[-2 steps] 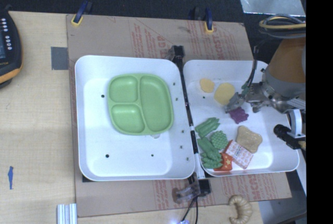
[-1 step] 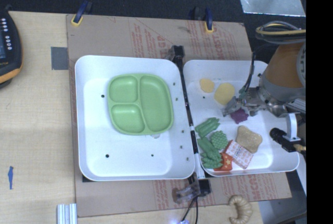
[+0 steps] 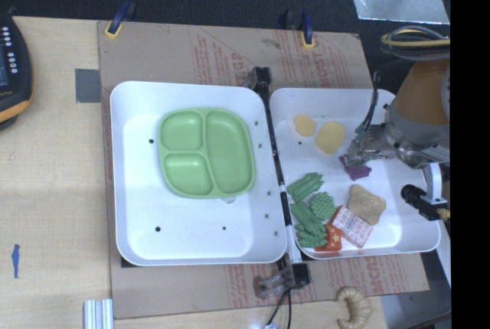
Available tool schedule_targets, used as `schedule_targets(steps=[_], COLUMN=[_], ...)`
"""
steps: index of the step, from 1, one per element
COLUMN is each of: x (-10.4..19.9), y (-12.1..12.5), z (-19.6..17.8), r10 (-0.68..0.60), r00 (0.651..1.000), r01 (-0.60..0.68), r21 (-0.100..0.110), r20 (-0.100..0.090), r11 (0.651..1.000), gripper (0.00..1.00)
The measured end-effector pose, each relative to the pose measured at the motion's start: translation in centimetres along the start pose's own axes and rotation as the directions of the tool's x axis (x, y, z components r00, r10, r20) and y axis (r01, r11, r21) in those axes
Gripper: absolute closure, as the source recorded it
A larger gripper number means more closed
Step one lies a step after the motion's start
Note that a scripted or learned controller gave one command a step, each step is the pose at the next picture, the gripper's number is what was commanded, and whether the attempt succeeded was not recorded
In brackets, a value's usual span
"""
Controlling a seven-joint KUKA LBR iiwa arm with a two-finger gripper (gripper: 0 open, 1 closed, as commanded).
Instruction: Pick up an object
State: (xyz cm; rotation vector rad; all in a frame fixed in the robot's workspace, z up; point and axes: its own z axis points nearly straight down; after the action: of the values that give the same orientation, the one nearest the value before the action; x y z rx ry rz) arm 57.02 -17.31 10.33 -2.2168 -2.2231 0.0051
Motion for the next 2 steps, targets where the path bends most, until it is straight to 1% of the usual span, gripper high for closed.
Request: schedule_targets(steps=[1, 2], x=[0.0, -0.1], y=[0.0, 0.0], z=[0.0, -1.0], r10=[-0.001, -0.001], r00=[1.000, 1.000], r01=[0.001, 0.001], r21=[0.001, 0.001], r20=[0.000, 0.001], r11=[1.000, 1.000], gripper=[0.00, 1.00])
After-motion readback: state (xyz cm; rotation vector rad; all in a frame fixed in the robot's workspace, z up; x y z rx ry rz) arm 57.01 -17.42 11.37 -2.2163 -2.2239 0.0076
